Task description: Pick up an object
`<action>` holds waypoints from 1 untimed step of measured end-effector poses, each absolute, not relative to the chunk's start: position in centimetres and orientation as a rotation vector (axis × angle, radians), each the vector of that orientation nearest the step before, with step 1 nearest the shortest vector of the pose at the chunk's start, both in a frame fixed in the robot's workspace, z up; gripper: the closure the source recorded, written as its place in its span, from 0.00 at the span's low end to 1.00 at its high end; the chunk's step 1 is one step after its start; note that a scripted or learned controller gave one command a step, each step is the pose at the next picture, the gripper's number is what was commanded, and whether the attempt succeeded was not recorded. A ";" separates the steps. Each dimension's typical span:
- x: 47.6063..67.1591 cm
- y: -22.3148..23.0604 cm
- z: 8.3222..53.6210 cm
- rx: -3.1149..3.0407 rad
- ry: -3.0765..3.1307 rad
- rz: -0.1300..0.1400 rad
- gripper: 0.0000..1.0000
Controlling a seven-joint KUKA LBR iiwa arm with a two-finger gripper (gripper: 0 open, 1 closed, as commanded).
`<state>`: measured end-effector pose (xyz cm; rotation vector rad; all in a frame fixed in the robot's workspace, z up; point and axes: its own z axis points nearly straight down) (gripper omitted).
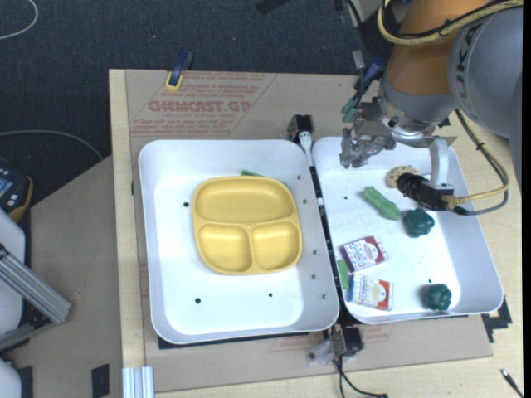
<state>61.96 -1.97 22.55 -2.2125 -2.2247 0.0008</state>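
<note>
My gripper (355, 156) hangs over the far left part of the right bin (465, 247), fingers pointing down with nothing seen between them. In that bin lie a light green pod (381, 202), a dark green round piece (417, 222), a tan ring-shaped piece (404, 177), a red and white packet (363, 253), a second packet with red and blue print (371, 292), and a dark green lump (437, 297). The pod is the closest, a little to the right of and nearer than the fingers.
The left bin (166, 247) holds a yellow three-compartment plate (246, 223), with a green sliver (251, 173) behind it. A small green strip (343, 274) lies at the right bin's left wall. Cables run from the arm across the right bin's far right.
</note>
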 end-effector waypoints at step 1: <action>62.2 0.5 22.2 -2.215 -2.223 0.002 1.00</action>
